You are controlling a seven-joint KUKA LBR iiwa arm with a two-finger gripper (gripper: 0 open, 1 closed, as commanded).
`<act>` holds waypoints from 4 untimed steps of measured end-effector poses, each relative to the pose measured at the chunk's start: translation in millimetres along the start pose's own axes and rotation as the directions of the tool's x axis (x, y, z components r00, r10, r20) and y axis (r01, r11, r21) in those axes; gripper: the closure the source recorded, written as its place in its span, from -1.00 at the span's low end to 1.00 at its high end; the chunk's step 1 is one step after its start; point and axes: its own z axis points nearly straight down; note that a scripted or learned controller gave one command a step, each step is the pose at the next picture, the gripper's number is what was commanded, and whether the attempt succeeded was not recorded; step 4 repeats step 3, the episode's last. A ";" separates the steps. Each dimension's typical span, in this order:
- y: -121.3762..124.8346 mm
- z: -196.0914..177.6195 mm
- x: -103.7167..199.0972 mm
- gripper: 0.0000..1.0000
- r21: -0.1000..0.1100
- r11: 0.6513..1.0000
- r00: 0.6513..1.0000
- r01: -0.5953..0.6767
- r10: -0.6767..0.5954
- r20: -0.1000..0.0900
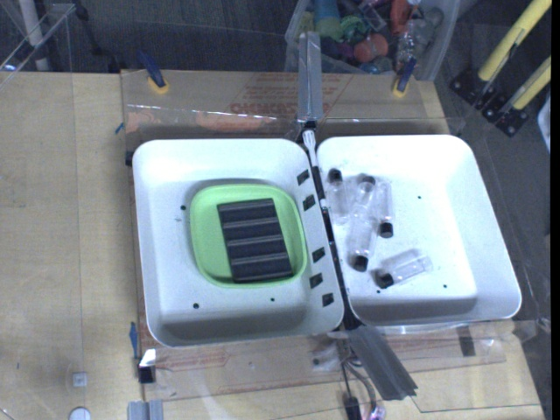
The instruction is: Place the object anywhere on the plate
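Clear plastic vials (363, 204) with black caps are lying along the right bin's (490, 234) left edge, probably light, stiff and slippery, the lone vial (404, 267) near the front edge inviting a mid-body pinch, while a dark ridged block (255, 239) is sitting on the green plate (203, 234) in the left bin (157, 234).

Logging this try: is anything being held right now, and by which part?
Nothing is seen held. The clear vials lie loose in the right bin, and the dark ridged block already sits on the green plate in the left bin.
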 end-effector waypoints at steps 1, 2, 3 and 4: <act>24.1 -0.4 61.6 -1.00 -0.007 1.000 1.000 -0.018 0.018 -0.003; 23.6 -0.1 57.9 -1.00 -0.003 0.991 0.991 -0.136 0.136 -0.002; 23.6 -0.1 56.3 -1.00 -0.001 0.982 0.982 -0.189 0.189 -0.003; 23.6 -0.1 56.3 -1.00 -0.001 0.982 0.982 -0.189 0.189 -0.003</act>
